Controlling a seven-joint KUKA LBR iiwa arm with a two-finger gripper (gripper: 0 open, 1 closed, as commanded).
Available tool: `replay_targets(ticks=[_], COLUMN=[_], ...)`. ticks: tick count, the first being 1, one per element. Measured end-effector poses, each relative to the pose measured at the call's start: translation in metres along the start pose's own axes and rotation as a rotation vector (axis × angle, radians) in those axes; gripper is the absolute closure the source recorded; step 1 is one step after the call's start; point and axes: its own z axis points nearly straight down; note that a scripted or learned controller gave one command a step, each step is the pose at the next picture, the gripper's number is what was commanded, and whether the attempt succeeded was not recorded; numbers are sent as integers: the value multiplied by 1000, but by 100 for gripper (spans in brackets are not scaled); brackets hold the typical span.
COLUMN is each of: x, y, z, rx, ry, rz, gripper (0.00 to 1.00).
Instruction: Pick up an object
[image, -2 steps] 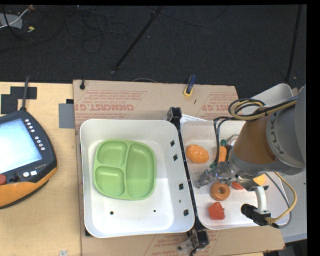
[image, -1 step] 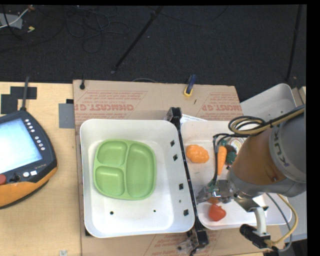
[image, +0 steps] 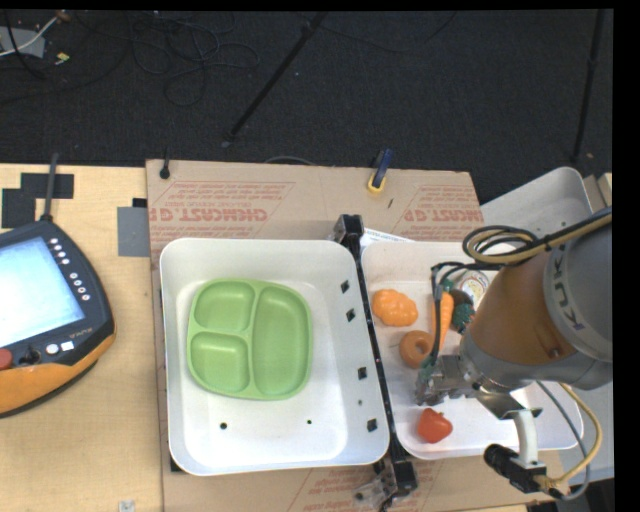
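The arm (image: 540, 320) is reaching into the right bin (image: 400, 262) from the right, and its gripper (image: 437, 385) is hanging low over that bin's middle, just above and touching or nearly touching the red piece (image: 434, 427) that is lying toward the near edge. Taking the gripper as the landmark, the red piece is sitting directly on its near side, the brown ring (image: 416, 348) is lying just on its far side, the carrot (image: 446, 315) is stretching away beyond the ring with its long axis running near to far, and the orange lump (image: 394, 307) is resting farther off to the far left. The green plate (image: 250, 338) is lying well apart to the left, in the left bin (image: 180, 400). The wrist and its cables are covering the tool's tip, so whether it is spread, closed, or clamped on anything I cannot tell; nothing is visibly lifted. Judging from this, the red piece and the ring are the nearest candidates, and the coming move is probably turning on a short shift toward one of them; the red piece, being compact and alone, is likely offering the cleaner target.
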Motion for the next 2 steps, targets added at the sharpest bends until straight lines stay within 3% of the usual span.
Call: replay_targets(ticks=[1, 2], x=[117, 195], y=[56, 106], z=[-94, -240], rx=[-13, -20], ry=[3, 3], rz=[-22, -18], gripper=[100, 100])
